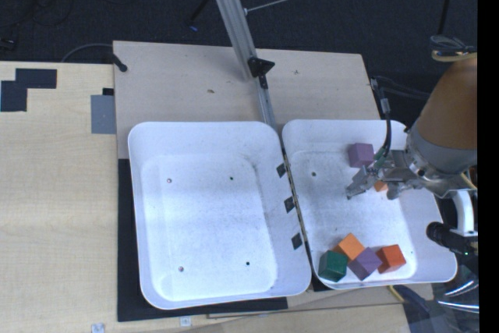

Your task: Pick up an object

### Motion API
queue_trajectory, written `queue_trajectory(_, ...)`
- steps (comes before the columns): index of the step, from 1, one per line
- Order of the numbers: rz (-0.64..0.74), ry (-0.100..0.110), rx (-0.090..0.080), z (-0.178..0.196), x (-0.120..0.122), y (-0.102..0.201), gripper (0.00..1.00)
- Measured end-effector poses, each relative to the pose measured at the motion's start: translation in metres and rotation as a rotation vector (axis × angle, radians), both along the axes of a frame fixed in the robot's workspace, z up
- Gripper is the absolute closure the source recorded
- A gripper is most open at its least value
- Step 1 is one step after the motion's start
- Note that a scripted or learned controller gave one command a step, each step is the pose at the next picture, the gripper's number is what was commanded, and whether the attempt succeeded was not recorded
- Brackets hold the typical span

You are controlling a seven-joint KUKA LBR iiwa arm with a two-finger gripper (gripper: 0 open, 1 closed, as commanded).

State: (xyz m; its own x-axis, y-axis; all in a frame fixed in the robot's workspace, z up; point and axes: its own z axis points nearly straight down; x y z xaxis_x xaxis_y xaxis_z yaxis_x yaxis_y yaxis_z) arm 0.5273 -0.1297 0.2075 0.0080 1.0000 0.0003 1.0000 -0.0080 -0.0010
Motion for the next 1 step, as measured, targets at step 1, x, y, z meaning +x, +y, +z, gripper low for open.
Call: queue_trajectory(1, 0.003, 0.005, -0.002, -0.0758, 0.0329, -0.0625, 0.00)
